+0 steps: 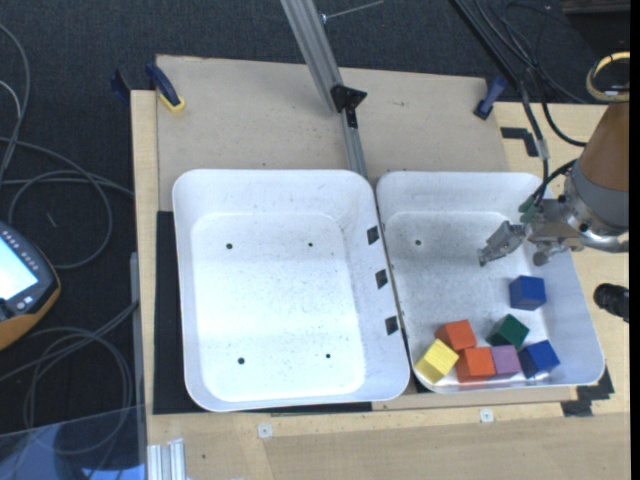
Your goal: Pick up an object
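Dark carpet strewn with black cables surrounds a pale wooden bench (300, 108) that carries two shallow white bins side by side. Taking the right bin (440, 193) as the landmark, the left bin (200, 208) touches it along its left wall, where small black clips sit on the shared edge. A grey metal strut (315, 38) slants down toward the back corner where the two bins meet. All the blocks sit in the right bin's near right corner: a blue cube (528, 292) farthest from the front wall, then a green cube (513, 329), an orange cube (458, 335), a yellow cube (436, 360), a second orange cube (476, 364), a purple cube (505, 360) and another blue cube (541, 357) crowded close together. The gripper (512, 245) hangs over the right bin's right half, just behind the lone blue cube and apart from it, its two fingers spread with nothing between them.
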`<state>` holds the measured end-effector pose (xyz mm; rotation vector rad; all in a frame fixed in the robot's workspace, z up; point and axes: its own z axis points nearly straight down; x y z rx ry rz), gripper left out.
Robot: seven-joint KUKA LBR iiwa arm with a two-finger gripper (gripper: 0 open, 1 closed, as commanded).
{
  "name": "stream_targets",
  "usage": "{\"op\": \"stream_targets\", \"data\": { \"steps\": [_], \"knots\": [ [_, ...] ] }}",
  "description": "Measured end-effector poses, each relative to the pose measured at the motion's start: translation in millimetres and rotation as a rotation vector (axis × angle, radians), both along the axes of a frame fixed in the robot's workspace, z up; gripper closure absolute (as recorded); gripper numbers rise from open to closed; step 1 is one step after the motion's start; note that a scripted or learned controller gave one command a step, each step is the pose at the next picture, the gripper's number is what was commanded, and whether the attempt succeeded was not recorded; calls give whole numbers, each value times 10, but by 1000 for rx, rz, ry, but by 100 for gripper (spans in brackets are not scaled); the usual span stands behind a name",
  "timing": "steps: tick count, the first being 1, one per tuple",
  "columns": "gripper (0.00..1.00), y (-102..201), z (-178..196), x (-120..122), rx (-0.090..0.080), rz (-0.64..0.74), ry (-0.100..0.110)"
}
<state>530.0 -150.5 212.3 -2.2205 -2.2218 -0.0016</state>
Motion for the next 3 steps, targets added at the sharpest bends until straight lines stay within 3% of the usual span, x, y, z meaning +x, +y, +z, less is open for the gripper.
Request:
{"op": "stream_targets", "data": {
  "steps": [1, 2, 3],
  "knots": [
    [0, 889, -134, 314, 3, 9, 0],
    [0, 1467, -127, -76, 3, 6, 5],
    [0, 987, 811, 1, -3, -3, -9]
  ]
}}
